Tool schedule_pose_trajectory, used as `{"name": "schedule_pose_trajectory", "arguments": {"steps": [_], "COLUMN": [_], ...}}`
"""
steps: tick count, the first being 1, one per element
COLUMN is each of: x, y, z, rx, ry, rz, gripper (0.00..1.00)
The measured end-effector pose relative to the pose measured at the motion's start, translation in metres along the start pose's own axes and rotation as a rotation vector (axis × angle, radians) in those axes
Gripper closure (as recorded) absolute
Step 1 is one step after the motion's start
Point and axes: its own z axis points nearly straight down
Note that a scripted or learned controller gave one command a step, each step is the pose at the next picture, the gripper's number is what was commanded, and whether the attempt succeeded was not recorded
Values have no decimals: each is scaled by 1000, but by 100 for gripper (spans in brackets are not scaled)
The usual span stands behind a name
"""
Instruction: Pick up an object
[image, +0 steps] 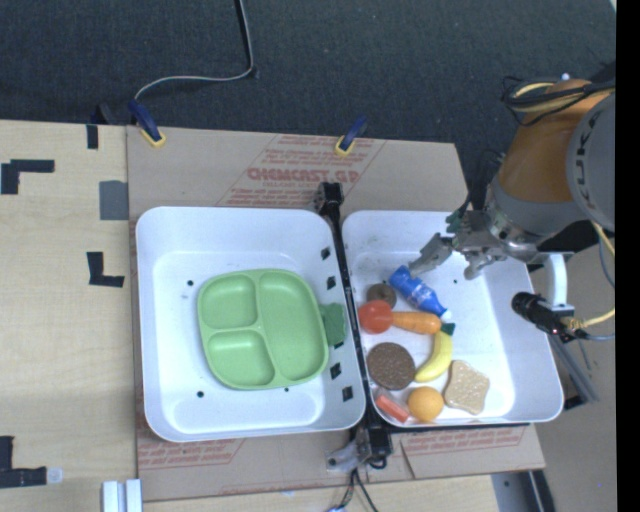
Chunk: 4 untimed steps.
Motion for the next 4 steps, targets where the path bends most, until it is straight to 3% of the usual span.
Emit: {"name": "schedule_pose_trajectory", "arguments": {"steps": [1,2,3,4], "x": [-17,-11,-12,50], "y": [-55,-76,-76,-46], "z": [116,115,105,17], "rx": [-2,-10,-9,-2], "ry": [0,-4,-5,0], "rz": [1,1,2,-1], "gripper": [0,0,100,100]}}
